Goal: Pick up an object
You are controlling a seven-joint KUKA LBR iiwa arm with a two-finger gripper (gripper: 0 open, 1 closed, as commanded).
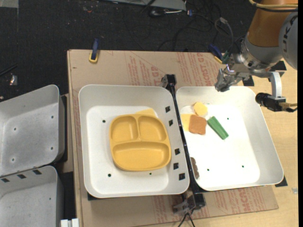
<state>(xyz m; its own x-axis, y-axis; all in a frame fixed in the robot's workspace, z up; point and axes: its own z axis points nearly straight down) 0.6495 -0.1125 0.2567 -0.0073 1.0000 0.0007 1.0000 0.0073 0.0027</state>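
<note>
Red print on the cardboard sheet (142,67), seemingly "SCOTT 3D".

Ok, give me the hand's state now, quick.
Hand: over the far edge of the right bin, nothing seen in it; open or shut cannot be told.

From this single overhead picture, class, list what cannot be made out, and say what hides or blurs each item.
1. The hand: small and dark over the right bin's far rim; its state is unreadable.
2. The arm: cut off by the top and right edges.
3. The pale piece: partly covered by the yellow piece and orange block.
4. The divided yellow tray: hides something yellow at its far edge.
</note>
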